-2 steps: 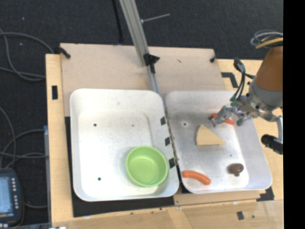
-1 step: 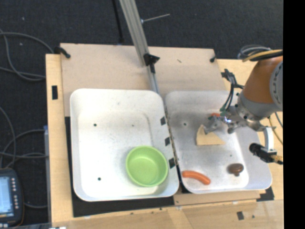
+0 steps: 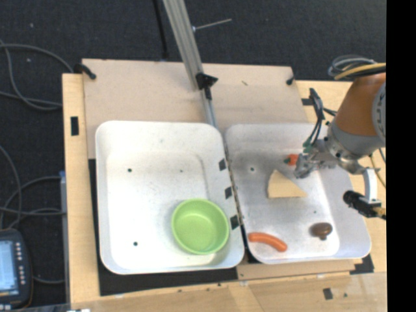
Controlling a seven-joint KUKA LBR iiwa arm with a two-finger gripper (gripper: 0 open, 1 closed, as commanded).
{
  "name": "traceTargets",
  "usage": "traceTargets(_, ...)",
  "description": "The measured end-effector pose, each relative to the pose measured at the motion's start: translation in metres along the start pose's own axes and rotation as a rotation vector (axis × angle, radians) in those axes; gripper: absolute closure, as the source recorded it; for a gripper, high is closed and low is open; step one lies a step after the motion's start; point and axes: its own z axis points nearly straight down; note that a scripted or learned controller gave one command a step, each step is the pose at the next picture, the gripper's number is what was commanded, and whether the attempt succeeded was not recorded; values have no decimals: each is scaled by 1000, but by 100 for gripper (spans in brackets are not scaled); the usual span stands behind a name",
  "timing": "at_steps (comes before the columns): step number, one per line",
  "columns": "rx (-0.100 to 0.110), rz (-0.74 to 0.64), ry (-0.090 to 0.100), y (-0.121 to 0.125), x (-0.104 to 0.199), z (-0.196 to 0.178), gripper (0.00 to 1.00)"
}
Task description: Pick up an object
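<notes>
Far left, off the bench: a small screen device (image 3: pixel 12 265) on dark floor, cables trailing above it. Next, on the wooden bench (image 3: pixel 149 90), the left bin (image 3: pixel 130 148), shallow and white, speckled with a few dark spots; in its near right corner a green bowl (image 3: pixel 200 225), upright, mouth open to the camera, close to the bin's right wall. Above and between the bins, a slanted aluminium rail (image 3: pixel 184 34) running down from the top edge to a black clamp near the seam. Then the right bin (image 3: pixel 260 145), touching the left one along that seam. Near its front edge, an orange sausage-shaped piece (image 3: pixel 268 241), lying flat and roughly parallel to the rim. Toward the bin's middle, a pale yellow wedge (image 3: pixel 284 186), flat on the floor, point aimed up and left. Just beside the wedge's upper right corner, the gripper (image 3: pixel 304 168), tip low over the bin floor; a small orange-red bit next to it on its left, too small to identify. Wedge lying beside and below-left of the tip, not visibly between the jaws; spread or pressed together, cannot tell. Further right and nearer the front, a small brown rounded object (image 3: pixel 320 229), well apart from the tip. Far right, the grey arm with its orange band (image 3: pixel 361 106) leaning in over the bin's right rim.
</notes>
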Motion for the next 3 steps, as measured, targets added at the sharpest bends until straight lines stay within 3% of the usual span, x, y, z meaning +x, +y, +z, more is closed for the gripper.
traceTargets(2,0,-6,1,2,-7,-71,100)
traceTargets(3,3,-12,2,-2,40,-73,100)
